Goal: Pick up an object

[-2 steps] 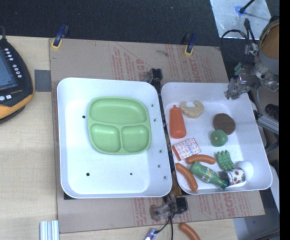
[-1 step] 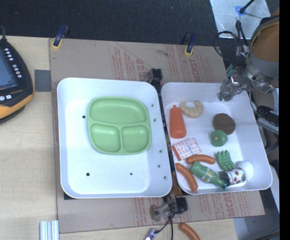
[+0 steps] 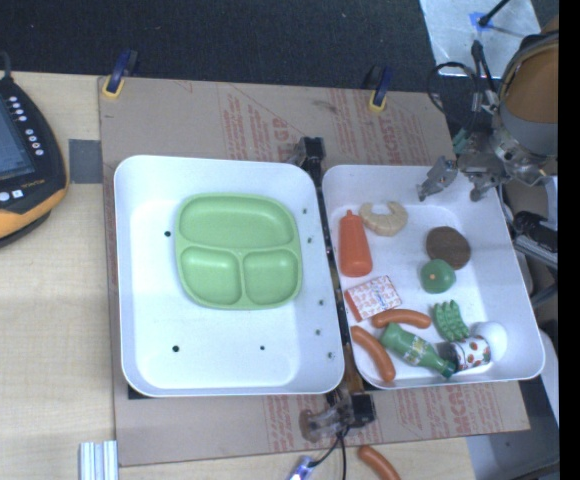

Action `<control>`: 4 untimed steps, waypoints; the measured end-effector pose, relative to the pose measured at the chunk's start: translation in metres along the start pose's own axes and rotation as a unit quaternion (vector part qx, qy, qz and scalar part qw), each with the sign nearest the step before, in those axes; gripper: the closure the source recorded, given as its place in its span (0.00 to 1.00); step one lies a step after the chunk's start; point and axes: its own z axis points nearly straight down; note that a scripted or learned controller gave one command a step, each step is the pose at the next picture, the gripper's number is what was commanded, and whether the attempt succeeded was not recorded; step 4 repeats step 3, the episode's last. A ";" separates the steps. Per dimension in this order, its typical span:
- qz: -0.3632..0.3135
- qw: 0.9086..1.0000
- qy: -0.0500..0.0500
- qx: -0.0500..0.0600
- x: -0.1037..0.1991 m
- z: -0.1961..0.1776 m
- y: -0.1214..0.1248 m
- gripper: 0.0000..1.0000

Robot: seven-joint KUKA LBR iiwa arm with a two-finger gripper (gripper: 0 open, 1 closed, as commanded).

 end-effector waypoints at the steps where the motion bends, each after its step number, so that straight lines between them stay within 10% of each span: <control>1: -0.001 1.000 -0.001 0.001 0.009 0.078 -0.092 0.00; 2: -0.003 1.000 -0.002 0.001 0.007 0.067 -0.092 1.00; 3: -0.001 1.000 0.000 -0.001 0.101 -0.024 -0.071 1.00; 4: -0.001 1.000 0.000 -0.001 0.101 -0.024 -0.071 1.00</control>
